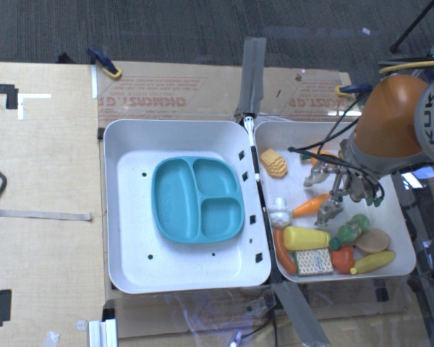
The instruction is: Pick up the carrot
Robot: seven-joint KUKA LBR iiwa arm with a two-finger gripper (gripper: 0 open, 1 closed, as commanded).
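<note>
In the right bin [399, 215], the carrot [309, 207] is seen lying flat on the white floor, left of centre, its orange tip pointing left. The tool [334, 207] is poised at the carrot's right end, just beside or touching it; whether it is wide or narrow cannot be told, and nothing is seen clamped. Toy foods are crowded along the near wall. A teal divided plate [198, 199] is set in the left bin [123, 215].

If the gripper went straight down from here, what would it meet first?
Most likely the carrot: the gripper hangs over its right end in the right bin. Depth is hard to judge from this slanted view.
</note>
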